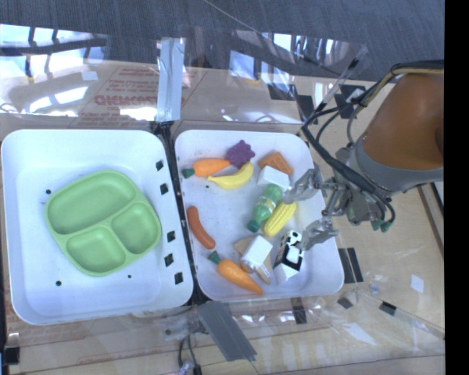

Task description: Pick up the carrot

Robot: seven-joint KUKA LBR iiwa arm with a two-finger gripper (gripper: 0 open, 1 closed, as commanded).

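The gripper [310, 206] hangs over the right side of the right bin [322, 276], its two fingers spread apart with nothing between them; one fingertip sits near the upper part of the corn cob [279, 218], the other just above a small black-and-white block [291, 255].

There are two carrots in this bin. One carrot [238, 274] lies near the bin's front edge, its green top pointing left, touching a white block [258, 251] beside it. The other carrot [207, 167] lies toward the back, just left of a banana [233, 179] and a purple grape bunch [239, 153]. Both are well apart from the fingers.

A green bottle [263, 208] lies against the corn cob (the two nearly parallel), and an orange wedge-shaped piece [275, 162] rests near the back right corner. A reddish sausage [200, 226] lies alone toward the bin's left wall.

The left bin [31, 287] holds a light green divided plate [102, 222] with three compartments. Both bins sit side by side on the table [391, 287].
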